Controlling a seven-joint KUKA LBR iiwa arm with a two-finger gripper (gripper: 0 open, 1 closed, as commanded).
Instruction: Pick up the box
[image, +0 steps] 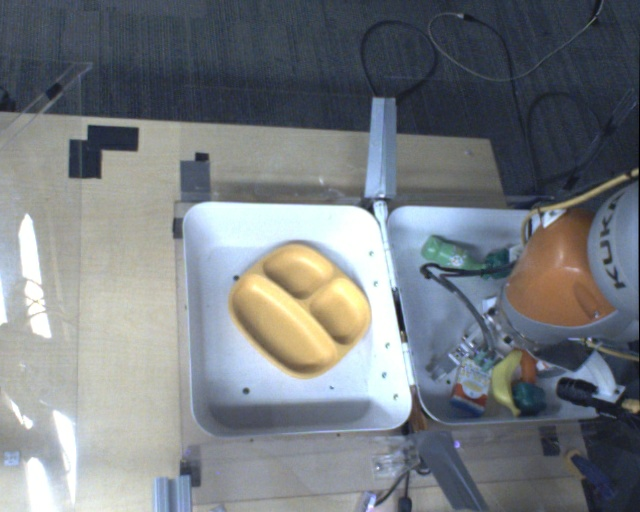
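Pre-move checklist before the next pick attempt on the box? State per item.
1. Box located: ok, near the front of the right bin, beside a yellow item.
2. Tool over the right bin: ok, just above the box.
3. Box between the tool's fingers: cannot tell, the clutter hides it.
4. Neighbours clear of the box: not ok, the yellow item touches it.
5. Green packet out of the way: ok, at the bin's back.

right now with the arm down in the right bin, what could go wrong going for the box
1. The box lies packed against a yellow item and a teal item in the right bin, so a grasp may catch a neighbour instead.
2. The box sits close to the bin's front wall, leaving little room for fingers.
3. The arm covers much of the bin, hiding the gripper.
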